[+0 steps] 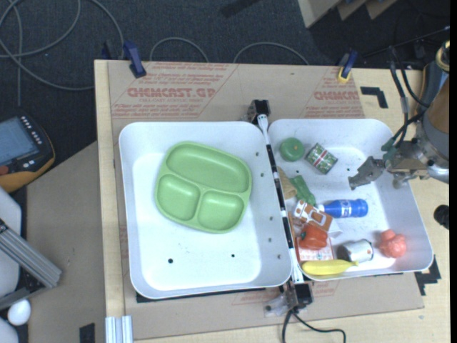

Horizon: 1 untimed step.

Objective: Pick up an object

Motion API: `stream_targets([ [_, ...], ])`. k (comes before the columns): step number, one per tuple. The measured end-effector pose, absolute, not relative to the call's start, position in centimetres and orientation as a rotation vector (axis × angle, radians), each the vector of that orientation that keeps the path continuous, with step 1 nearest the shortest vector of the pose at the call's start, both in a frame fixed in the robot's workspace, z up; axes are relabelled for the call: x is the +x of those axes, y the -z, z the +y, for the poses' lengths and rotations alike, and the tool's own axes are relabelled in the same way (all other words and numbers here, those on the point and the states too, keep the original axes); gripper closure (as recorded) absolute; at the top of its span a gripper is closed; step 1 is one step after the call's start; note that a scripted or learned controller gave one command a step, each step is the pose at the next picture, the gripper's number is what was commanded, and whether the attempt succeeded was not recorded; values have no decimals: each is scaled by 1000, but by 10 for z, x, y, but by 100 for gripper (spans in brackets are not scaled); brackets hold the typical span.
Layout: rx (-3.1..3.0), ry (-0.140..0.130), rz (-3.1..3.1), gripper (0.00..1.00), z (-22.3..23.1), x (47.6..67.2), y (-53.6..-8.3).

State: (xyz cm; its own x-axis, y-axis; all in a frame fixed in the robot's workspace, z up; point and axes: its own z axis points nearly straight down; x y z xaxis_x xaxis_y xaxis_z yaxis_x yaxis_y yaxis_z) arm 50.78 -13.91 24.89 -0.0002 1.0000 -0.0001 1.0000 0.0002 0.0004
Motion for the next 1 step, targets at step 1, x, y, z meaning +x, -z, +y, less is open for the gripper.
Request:
stream_targets([
  [1,2223,2,2223,0,-108,512,-140],
])
